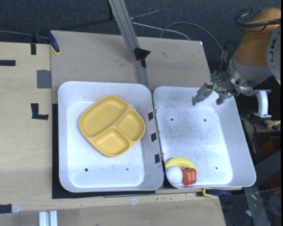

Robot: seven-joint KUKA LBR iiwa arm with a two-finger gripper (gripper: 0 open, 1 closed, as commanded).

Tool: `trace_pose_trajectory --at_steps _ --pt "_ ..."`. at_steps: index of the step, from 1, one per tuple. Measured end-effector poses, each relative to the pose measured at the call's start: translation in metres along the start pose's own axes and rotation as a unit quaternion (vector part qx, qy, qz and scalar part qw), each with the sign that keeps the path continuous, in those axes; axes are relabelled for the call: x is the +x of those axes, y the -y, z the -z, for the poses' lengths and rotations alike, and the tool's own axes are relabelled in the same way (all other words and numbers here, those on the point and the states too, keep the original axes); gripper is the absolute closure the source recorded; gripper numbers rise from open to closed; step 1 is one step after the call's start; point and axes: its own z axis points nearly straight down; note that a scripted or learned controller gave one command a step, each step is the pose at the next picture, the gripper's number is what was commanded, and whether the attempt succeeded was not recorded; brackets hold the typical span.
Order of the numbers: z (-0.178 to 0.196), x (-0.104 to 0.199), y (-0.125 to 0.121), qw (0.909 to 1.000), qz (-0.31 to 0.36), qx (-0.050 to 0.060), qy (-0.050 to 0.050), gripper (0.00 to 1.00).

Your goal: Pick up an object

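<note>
Arm position: gripper (210, 96) sits at the upper right of the frame, over the top edge of the right bin (226, 140), wrist and orange band further right. Jaws stand apart, two dark fingers splayed with bare white bin floor between them; nothing is held.

Candidates for the pick:
- Yellow divided plate (112, 125), centre-left of frame, lying flat in the left bin (68, 140), three compartments up, tilted a little in plan. Well apart from the gripper.
- Small cluster at the bottom centre of the frame, in the lower left corner of the right bin: a yellow curved piece (179, 162), a white round piece (174, 175) below it, a red piece (190, 176) just beside the white one. All three look to be touching; cannot tell whether they are one toy or separate items.

Judgement: approach stage only, no descent onto anything yet. The cluster is the nearer target and lies in the bin the gripper is over.

Notes for doing the step well:
- Travel toward the lower left of the right bin before lowering; keep height until directly above.
- The cluster sits hard against the bin wall and the divider between bins. A finger on the wall side has little room, so turn the wrist so the fingers close along the wall, not across it.
- The red piece looks the most grippable; the white one is round and may squirt out.
- The plate is broad and shallow; only a rim pinch would likely work.
</note>
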Motion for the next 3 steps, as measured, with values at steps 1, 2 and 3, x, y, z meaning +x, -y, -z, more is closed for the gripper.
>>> trace_pose_trajectory --at_steps 1,2,3 --pt "0.0 0.0 0.0 1.0 0.0 0.0 0.0 0.0" --pt "-0.062 0.008 0.0 1.0 0.0 0.003 0.0 0.0" --pt "-0.108 0.013 0.007 1.0 0.0 0.002 0.0 0.0"
